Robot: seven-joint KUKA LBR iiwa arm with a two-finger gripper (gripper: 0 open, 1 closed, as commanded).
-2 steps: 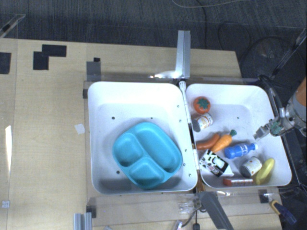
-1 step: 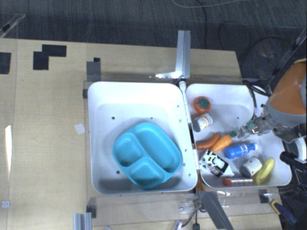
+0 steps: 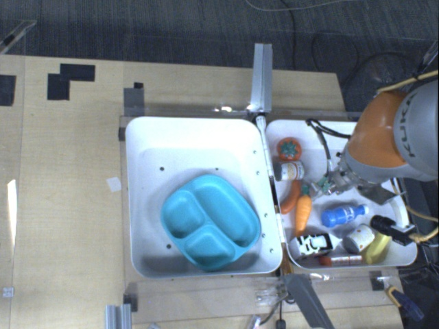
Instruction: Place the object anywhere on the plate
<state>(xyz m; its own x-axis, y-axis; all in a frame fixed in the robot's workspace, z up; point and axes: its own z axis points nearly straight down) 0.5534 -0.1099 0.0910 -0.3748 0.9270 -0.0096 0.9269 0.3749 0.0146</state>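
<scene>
Gripper [image 3: 328,182] of mine hangs low in the right bin [image 3: 406,256], just above the orange carrot [image 3: 302,212]. Over in the left bin [image 3: 137,204], lower centre, sits the blue plate [image 3: 210,219].

Two white bins [image 3: 137,204] sit side by side on wooden bench [image 3: 62,204]; black squares [image 3: 68,79] mark bench top-left; thin cable [image 3: 288,12] crosses dark carpet [image 3: 137,19] behind.
</scene>
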